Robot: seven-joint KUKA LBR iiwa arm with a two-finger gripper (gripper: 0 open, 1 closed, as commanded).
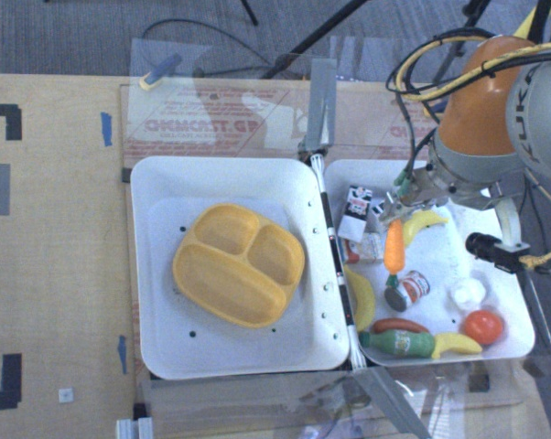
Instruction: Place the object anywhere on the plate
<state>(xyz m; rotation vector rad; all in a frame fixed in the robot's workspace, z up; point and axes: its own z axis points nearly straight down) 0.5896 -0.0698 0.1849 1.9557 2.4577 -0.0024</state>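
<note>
Over on the left, the shallow white left-hand bin [156,273] holds only the yellow three-compartment plastic plate [240,263], lying flat near its middle with nothing on it yet. Past the divider, the white right-hand bin [518,341] is crowded with toy food: a small black-and-white carton [356,201] by the dividing wall, a yellow banana [361,297] lower down along that wall, a green bottle [402,343] and a red tomato [482,326] toward the near edge. The orange toy carrot [394,246] stands out, its long axis running nearly straight toward and away from the camera. The gripper [396,202] hangs at the carrot's far end (whether its jaws are parted or closed is hidden from this angle, so I cannot tell), under the grey arm with its orange band [484,80]. My guess is the carrot is the target: it lies just beneath and slightly nearer than the gripper, while the plate sits well apart to the left.
</note>
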